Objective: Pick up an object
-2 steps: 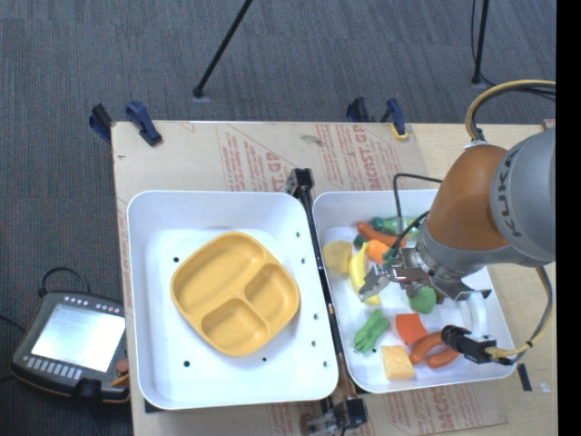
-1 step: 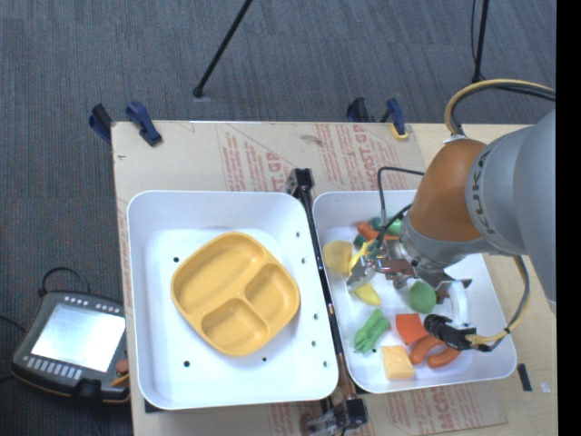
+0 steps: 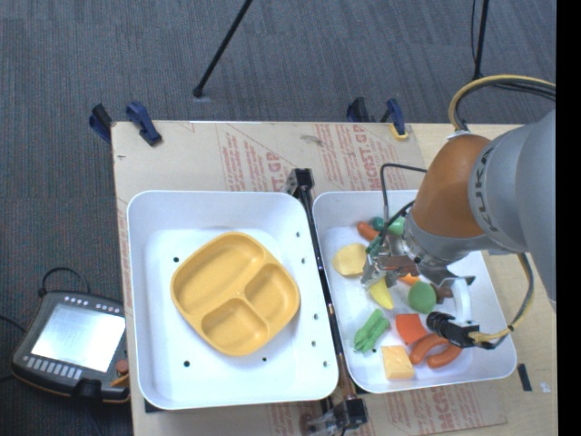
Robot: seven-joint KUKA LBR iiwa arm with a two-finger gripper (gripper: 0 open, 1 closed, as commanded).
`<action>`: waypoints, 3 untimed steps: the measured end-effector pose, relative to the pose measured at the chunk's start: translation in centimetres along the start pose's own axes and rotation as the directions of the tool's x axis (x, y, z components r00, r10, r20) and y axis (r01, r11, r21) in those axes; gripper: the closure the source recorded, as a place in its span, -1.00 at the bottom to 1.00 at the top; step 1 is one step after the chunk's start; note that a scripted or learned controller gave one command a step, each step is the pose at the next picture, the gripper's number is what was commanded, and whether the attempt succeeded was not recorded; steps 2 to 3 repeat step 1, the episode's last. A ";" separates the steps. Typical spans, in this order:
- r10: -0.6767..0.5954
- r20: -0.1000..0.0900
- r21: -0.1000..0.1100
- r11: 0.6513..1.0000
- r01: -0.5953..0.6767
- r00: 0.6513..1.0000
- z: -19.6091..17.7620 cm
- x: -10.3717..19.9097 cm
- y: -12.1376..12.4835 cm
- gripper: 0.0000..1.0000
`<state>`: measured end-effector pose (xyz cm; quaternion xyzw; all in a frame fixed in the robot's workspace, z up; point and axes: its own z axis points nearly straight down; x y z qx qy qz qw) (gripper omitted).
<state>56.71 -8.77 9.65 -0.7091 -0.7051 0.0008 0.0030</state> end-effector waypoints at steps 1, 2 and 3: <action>-0.003 0.002 -0.003 1.000 0.003 1.000 -9.0 1.2 -4.6 1.00; -0.003 0.002 -0.003 1.000 0.003 1.000 -9.0 1.2 -4.6 1.00; -0.003 0.002 -0.003 1.000 0.003 1.000 -9.0 1.2 -4.6 1.00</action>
